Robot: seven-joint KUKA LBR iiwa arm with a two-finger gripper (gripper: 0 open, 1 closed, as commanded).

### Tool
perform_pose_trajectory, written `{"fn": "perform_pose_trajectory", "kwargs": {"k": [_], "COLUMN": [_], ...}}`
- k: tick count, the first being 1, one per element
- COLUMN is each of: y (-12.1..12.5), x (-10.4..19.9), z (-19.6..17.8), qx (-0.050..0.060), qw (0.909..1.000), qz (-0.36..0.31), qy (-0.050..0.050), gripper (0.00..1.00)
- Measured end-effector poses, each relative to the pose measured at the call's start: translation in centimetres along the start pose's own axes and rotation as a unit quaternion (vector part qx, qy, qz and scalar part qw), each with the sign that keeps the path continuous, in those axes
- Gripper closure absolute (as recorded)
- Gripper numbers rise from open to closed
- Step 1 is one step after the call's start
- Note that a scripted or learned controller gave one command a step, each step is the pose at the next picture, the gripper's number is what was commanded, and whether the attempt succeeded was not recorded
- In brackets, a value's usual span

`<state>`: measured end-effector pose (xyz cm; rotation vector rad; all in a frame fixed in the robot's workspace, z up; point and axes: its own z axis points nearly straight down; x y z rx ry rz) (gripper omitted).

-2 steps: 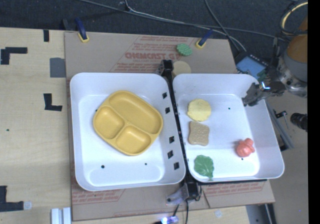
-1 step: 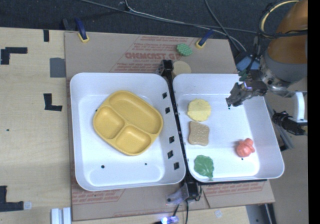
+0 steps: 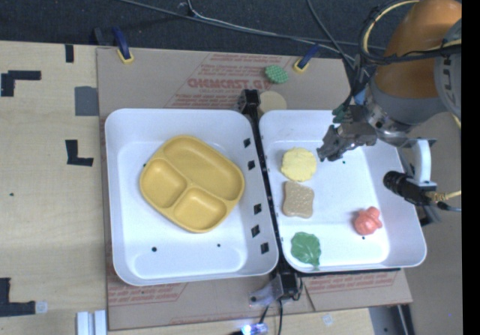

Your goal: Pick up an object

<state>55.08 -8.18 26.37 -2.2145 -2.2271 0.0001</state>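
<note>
Camera view
Arm: reaches in from the right, orange band high at the upper right, wrist slanting down and left over the right bin [image 3: 375,255].
Gripper [image 3: 328,152]: dark, low over the upper middle of the right bin, tips aimed down-left; whether it is open or closed cannot be told at this angle, and nothing can be seen in it.
Nearest thing: the yellow piece [image 3: 299,164], lying just left of and slightly below the gripper tip, close beside it but seemingly apart.
Key relation: a short shift left and down would put the gripper over the yellow piece; it is roundish, so I judge no long axis to line up with.
Yellow piece look: pale yellow, flat, softly lobed edge, matte, lying on the bin floor near the divider.
Other candidates: tan toast [image 3: 298,200] right below the yellow piece; green leaf [image 3: 306,248] lower still; red piece [image 3: 366,221] toward the lower right, well apart from the gripper.
Left bin [image 3: 124,131]: holds a yellow tray [image 3: 191,183] with three compartments, set at a slant.
Outside bins: a small green piece [image 3: 276,73] on the cardboard above.
Stage: judged as approach, pick not yet made.
</note>
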Motion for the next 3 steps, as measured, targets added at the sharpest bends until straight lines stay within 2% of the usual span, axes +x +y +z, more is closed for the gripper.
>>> {"fn": "perform_pose_trajectory", "kwargs": {"k": [1,2,3], "y": [-0.2,-1.3,-1.9], "x": [4.3,9.8,15.7], "z": [1.0,0.8,2.6], "qx": [0.001,0.001,0.002], "qw": [1.0000,1.0000,1.0000], "qz": [0.000,0.000,0.000], "qy": [0.000,0.000,0.000], "gripper": [1.00,1.00,1.00]}}
